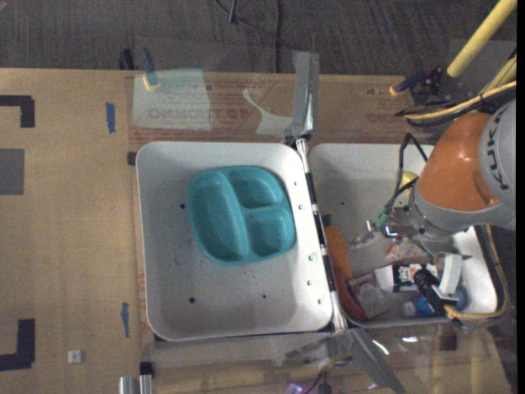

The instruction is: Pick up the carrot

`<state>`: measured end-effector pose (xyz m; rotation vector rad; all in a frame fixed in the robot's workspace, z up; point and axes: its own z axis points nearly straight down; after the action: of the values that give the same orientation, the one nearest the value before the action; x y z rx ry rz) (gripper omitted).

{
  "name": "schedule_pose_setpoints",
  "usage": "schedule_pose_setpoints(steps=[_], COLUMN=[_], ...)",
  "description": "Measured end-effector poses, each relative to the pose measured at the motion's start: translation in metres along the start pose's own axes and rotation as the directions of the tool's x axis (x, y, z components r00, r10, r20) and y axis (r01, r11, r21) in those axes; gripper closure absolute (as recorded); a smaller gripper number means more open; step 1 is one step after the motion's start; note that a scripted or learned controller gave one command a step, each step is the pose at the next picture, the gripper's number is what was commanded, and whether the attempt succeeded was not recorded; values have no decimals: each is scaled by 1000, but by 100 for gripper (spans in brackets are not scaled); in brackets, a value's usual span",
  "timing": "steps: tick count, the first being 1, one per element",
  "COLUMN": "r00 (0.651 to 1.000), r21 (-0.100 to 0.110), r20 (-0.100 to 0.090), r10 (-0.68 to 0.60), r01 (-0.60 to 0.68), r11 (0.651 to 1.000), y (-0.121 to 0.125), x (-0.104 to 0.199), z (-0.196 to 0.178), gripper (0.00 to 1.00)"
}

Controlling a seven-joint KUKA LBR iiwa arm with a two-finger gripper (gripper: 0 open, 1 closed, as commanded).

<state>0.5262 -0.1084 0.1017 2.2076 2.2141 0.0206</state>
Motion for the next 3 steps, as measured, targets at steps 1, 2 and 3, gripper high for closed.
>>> schedule_pose_setpoints(steps=[1, 2, 3], r00=[992, 956, 956], r21=[-23, 17, -4], r20=[13, -6, 4], r10=[-127, -294, -294], r01=[128, 294, 294], r11=[992, 956, 956], y=[-34, -45, -39], x=[5, 19, -33], z=[3, -84, 6], gripper=[0, 0, 0])
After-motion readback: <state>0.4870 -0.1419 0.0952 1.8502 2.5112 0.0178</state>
